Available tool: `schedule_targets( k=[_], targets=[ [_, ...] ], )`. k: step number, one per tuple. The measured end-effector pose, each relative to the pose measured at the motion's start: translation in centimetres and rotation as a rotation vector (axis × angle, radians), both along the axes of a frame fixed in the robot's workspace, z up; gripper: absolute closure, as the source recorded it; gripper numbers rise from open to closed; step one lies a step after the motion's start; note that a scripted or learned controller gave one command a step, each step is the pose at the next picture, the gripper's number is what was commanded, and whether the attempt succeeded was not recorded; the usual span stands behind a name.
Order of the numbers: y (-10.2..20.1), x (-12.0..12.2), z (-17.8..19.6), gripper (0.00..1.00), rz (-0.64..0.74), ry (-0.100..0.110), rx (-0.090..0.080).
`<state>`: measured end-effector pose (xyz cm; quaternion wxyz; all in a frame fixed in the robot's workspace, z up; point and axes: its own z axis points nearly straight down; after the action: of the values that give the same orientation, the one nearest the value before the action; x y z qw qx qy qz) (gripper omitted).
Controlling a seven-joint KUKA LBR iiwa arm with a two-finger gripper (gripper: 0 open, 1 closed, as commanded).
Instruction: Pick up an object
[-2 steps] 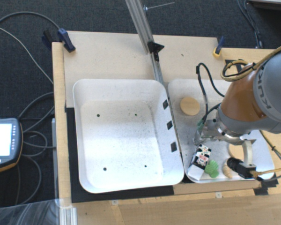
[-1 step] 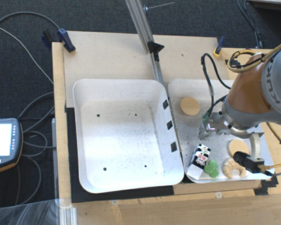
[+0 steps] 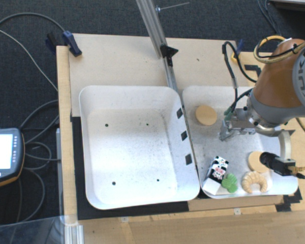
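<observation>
A fixed camera looks down at a slant on a wooden bench (image 3: 117,60) that carries two shallow white bins side by side. The left bin (image 3: 91,151) shows a bare speckled floor. The right bin (image 3: 206,151) holds all the loose things, which is why the arm works over that side. The grey and orange robot arm (image 3: 282,85) reaches in from the right edge and bends down into the right bin, its gripper (image 3: 229,132) low over the bin's floor near the middle; whether it is touching the floor cannot be told. The gripper is seen from above and partly hidden by its own body, so it is not possible to tell how it is set, and nothing can be seen held in it. A round tan disc (image 3: 206,115), like a biscuit, lies just beside the gripper toward the far left; judging by that closeness, it seems the likeliest thing to be picked up. Nearer the front rim lie a small black and white cow-patterned carton (image 3: 218,169), a green lumpy toy (image 3: 230,183) touching it, and a pale croissant-shaped toy (image 3: 255,181) just to their right. A second tan disc (image 3: 255,161) sits behind the croissant, partly covered by a black part of the arm. A slanted metal pole (image 3: 155,27) crosses the bench above the gap between the bins.
</observation>
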<state>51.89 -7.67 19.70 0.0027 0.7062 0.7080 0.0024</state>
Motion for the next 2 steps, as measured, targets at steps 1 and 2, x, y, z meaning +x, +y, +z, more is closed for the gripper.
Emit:
schedule_targets(
  k=[1, 2],
  targets=[
    [0.0, 0.2, 5.0, 1.0, -0.001, 0.0, 0.0],
    [5.8, -0.4, 4.5, 1.0, 0.004, 0.01, 0.004]
  ],
)
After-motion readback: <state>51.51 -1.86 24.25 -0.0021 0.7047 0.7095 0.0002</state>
